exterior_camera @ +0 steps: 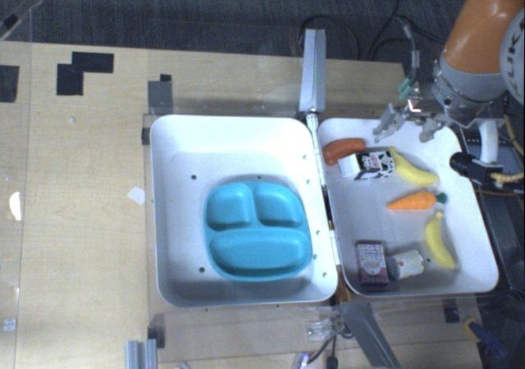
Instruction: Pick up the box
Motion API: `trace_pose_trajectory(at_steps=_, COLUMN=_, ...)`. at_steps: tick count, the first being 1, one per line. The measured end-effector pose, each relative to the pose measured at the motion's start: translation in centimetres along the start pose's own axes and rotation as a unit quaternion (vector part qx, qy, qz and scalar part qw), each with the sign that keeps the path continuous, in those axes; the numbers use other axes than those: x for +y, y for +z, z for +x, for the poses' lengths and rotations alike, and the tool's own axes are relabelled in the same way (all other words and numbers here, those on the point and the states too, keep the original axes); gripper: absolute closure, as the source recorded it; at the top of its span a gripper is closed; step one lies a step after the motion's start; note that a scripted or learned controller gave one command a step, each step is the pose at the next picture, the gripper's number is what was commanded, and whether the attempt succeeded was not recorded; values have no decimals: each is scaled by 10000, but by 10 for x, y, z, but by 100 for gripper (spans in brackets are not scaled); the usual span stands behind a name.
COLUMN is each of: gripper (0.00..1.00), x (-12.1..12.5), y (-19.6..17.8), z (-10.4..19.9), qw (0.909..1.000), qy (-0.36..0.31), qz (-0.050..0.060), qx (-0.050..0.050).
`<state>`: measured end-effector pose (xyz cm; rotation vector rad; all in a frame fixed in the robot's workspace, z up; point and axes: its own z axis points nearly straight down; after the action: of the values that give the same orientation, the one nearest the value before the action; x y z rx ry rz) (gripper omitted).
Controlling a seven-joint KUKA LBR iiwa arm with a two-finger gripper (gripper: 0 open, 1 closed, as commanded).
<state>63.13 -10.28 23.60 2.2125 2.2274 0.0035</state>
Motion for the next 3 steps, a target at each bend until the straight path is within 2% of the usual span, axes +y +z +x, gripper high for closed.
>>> trace_pose_trajectory(at_steps=1, gripper=0, x=18, y=-32, z=30, qw=9947, qy=-1032, qz=-22, qx=-7)
trace_pose_trajectory(at_steps=2, gripper=100, x=19, y=-45, z=31, qw=9945, qy=-1046, qz=-59, qx=-12)
trace_pose_trajectory(at_steps=3, gripper=100, x=39, y=-58, z=10, qw=9972, qy=753, qz=-22, qx=-7)
